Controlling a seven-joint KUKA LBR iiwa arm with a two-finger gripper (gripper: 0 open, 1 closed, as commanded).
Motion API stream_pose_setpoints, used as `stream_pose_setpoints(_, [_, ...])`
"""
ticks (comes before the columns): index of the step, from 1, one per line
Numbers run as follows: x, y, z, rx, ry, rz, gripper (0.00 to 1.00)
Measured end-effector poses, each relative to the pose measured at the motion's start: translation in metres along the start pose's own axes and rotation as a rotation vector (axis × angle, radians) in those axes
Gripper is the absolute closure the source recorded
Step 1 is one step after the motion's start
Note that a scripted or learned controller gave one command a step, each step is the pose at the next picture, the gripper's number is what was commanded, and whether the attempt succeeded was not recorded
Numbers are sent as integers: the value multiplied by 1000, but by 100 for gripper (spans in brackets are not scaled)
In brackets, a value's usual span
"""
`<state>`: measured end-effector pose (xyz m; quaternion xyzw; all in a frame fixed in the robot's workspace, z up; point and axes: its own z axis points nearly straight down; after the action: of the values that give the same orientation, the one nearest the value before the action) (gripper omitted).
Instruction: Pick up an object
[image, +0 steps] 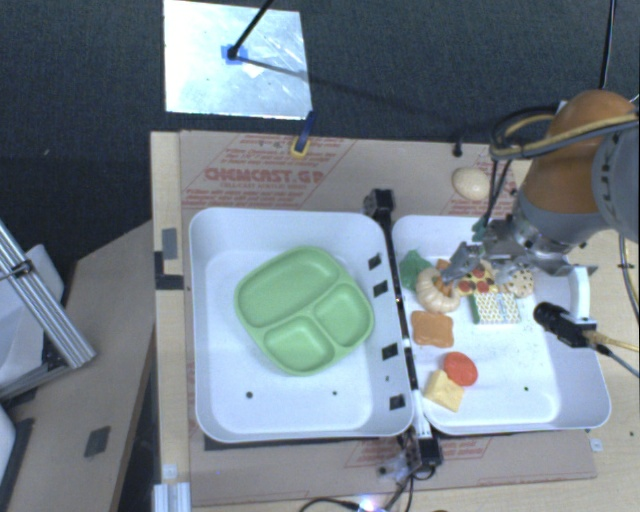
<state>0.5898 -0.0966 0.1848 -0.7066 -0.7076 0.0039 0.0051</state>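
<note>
So your claw (470, 262) sits low in the right bin (575, 395), right over the little pumpkin (437, 290); can't tell if it's pinching anything.

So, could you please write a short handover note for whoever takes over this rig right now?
Gripper: low in the right bin, over the cluster of toy food at its far end; fingers' state unreadable, nothing visibly held.
Right bin: cream pumpkin, green piece, orange toast-like piece, red tomato, yellow wedge, patterned block.
Left bin: green divided plate.
Done: no pick confirmed.
Left: grasp one object and lift it.
</note>
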Motion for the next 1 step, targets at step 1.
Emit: stream_pose_setpoints(1, [0, 3, -8, -14, -1, -2, 0])
